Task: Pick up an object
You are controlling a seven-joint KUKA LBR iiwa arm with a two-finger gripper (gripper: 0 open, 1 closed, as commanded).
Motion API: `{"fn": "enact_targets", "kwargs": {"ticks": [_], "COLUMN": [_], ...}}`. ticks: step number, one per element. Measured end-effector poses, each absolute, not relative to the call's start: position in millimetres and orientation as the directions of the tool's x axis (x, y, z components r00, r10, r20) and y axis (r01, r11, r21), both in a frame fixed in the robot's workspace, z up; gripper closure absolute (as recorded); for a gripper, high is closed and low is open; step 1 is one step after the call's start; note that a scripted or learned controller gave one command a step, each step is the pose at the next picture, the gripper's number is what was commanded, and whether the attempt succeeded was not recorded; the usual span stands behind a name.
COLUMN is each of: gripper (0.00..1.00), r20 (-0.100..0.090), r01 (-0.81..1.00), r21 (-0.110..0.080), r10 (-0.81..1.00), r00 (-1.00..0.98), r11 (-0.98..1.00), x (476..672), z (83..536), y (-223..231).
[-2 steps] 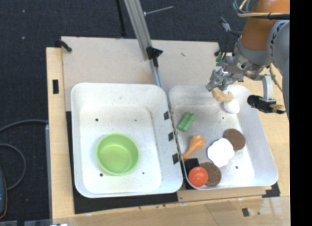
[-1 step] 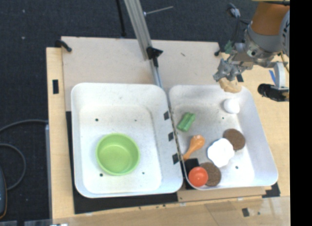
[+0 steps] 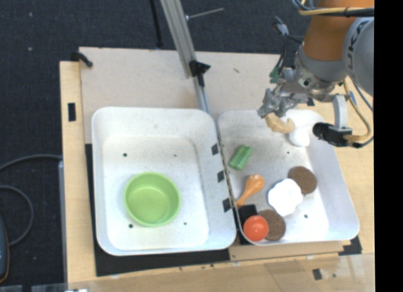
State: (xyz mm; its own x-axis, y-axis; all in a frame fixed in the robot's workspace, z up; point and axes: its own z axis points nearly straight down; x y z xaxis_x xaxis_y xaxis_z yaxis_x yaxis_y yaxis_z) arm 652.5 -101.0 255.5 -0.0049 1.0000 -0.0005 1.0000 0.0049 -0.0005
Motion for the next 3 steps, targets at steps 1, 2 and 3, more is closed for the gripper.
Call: {"fn": "enact_targets", "kwargs": {"ticks": [1, 2, 3], "gripper": [1.00, 1.00, 1.00], "r20": [0.001, 0.002, 0.000], "r01": [1.000, 1.000, 1.000], "r21": [0.000, 0.000, -0.002], "r10": [1.000, 1.000, 1.000], "r00": [-0.007, -0.007, -0.006], "r11": [0.007, 0.007, 0.006], "x": [629.4, 606.5, 577.1], "z": [259.1, 267.0, 253.2], "y": [-44.9, 0.7, 45.8]}}
